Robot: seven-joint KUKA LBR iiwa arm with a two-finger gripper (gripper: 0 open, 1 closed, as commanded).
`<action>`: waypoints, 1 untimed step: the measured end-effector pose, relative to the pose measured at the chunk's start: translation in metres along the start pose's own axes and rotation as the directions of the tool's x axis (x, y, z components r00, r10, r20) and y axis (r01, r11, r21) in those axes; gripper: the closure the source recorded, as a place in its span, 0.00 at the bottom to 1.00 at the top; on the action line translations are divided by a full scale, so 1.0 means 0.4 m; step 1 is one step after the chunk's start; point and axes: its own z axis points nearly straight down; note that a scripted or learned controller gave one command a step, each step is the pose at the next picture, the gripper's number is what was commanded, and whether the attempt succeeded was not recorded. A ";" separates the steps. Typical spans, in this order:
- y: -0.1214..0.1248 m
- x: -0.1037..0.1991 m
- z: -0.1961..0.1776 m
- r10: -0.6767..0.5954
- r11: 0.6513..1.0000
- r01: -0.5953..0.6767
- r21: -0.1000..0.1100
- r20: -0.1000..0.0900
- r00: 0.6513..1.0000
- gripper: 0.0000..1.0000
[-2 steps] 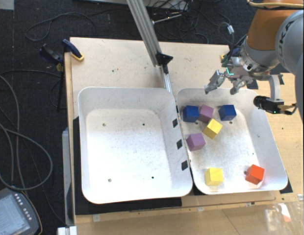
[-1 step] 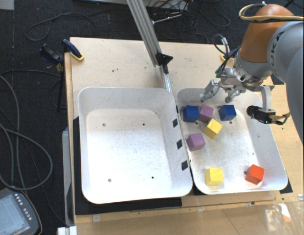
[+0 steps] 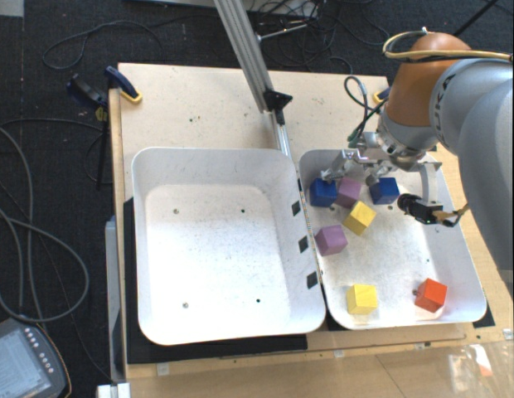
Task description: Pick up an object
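Observation:
My gripper (image 3: 354, 175) hangs low at the far end of the right bin (image 3: 456, 259). Its fingers are open, spread above a purple cube (image 3: 350, 192). A blue cube (image 3: 323, 192) lies just left of that cube and another blue cube (image 3: 384, 191) just right of it. Nothing is held between the fingers. Nearer the camera lie a yellow cube (image 3: 360, 217), a second purple cube (image 3: 331, 240), another yellow cube (image 3: 362, 298) and an orange cube (image 3: 431, 295).
The left bin (image 3: 157, 222) stands beside the right one, their walls meeting mid-bench. A slanted metal pole (image 3: 244, 40) rises from behind the bins. The arm's grey and orange body (image 3: 439, 81) looms over the right bin's far corner. Cables trail near it.

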 end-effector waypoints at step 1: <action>0.013 -0.002 -0.001 0.001 1.000 -0.001 -0.017 0.007 1.000 0.00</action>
